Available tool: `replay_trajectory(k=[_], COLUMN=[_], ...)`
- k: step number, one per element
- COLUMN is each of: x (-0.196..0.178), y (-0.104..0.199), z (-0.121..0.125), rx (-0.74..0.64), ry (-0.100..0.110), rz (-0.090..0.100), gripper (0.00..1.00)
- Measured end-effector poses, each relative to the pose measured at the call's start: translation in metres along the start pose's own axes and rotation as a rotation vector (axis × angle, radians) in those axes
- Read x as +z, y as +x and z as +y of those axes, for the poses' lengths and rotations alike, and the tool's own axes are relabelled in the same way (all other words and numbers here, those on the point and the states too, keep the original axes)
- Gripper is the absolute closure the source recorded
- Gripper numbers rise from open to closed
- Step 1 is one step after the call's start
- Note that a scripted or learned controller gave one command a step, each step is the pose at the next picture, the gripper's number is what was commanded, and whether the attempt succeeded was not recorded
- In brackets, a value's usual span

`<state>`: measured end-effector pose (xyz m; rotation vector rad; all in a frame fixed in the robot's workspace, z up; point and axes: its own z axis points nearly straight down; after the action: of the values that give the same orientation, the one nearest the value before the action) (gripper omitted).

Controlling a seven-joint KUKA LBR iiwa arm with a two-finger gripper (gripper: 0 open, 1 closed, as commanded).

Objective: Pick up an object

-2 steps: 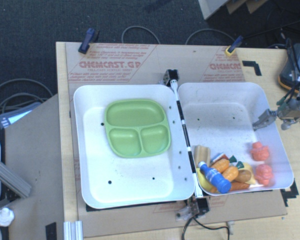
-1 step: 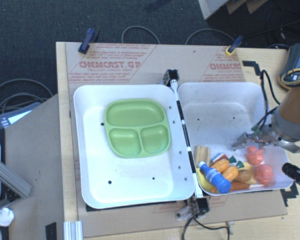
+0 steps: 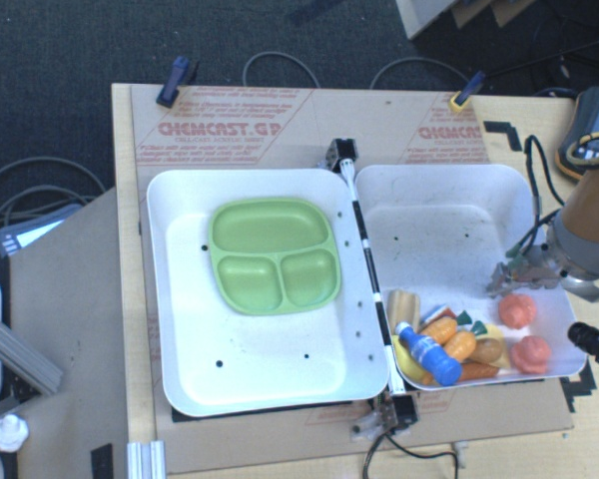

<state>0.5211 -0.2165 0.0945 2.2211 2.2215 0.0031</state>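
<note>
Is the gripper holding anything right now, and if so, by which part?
Nothing shows as held. The gripper sits low in the right bin, just above a pink ball, with no object visible between its tips.

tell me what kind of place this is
Most likely a robotics lab bench set up for grasping trials. Two shallow white bins sit side by side on a board held by clamps, loose cables trail over dark carpet, and a robot arm reaches over a pile of toy food.

Two white bins seen from above.
You have a green tray [image 3: 276, 253] in the left bin [image 3: 180, 297]; the gripper [image 3: 519, 273] hovers above toys [image 3: 459, 342] in the right bin [image 3: 429, 198].
</note>
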Motion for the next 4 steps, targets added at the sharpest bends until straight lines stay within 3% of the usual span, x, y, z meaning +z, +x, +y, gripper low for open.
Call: replay_trajectory(k=[1,2,3,4], x=[-0.087,-0.127,-0.108,-0.108], y=[0.075,0.067,0.081,0.081], z=[0.045,0.043,0.024,0.025], rx=[-0.002,0.000,0.000,0.000], ry=[0.000,-0.001,0.003,0.003], rz=[-0.001,-0.003,-0.001,-0.001], gripper=[1.00,1.00,1.00,0.00])
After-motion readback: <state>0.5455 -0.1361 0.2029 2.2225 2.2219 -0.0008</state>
